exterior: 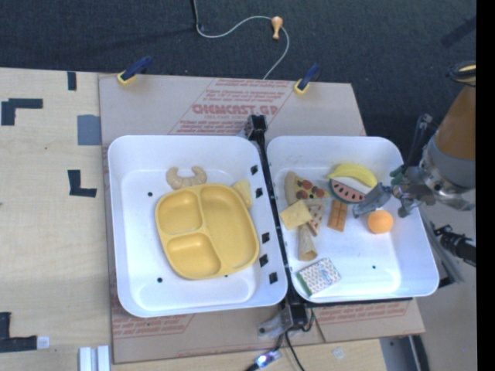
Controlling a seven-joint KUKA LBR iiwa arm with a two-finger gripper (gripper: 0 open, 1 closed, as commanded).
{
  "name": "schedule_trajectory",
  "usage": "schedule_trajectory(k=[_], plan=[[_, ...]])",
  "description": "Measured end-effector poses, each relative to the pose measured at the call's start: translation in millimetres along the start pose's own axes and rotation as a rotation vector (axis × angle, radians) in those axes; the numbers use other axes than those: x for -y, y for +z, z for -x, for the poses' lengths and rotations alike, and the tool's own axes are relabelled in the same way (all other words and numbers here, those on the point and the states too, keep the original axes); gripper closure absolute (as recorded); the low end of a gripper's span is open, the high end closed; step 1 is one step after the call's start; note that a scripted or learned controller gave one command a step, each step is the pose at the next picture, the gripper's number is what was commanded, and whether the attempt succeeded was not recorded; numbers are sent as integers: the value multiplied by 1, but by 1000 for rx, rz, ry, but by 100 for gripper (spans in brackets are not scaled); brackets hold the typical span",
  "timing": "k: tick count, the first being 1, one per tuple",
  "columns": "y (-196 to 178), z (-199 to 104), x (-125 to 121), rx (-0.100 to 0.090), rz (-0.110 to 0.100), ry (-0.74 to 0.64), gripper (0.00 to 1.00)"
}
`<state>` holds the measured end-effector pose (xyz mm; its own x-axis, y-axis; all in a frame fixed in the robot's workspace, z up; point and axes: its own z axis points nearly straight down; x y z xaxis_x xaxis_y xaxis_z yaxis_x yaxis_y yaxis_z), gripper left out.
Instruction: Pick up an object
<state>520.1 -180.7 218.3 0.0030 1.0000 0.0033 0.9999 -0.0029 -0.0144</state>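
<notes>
Tool: grey tool low over the right bin, near its right wall, reaching in from the right.
Tool state: aperture cannot be read; nothing visibly held.
Nearest thing: orange ball, just beside the tool, toward the bin's near edge; touching or apart cannot be told.
Other candidates: watermelon slice just beyond the tool tip, away from the arm, long axis across the bin; banana behind it.
Further off: pizza slice, wrapper.
Judgement: the ball is the likeliest target; a short shift toward the near edge is needed.
Hidden: fingertips blur into shadow; wrist cut off at right.
</notes>
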Motion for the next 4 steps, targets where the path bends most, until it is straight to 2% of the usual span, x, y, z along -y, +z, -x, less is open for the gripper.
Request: schedule_trajectory(k=[1,2,3,4], plan=[[-7,0,-3,3,13,-4,0],[51,6,-9,3,8,-4,0],[109,12,-1,2,7,-3,0],[135,11,-1,4,13,-5,0]])
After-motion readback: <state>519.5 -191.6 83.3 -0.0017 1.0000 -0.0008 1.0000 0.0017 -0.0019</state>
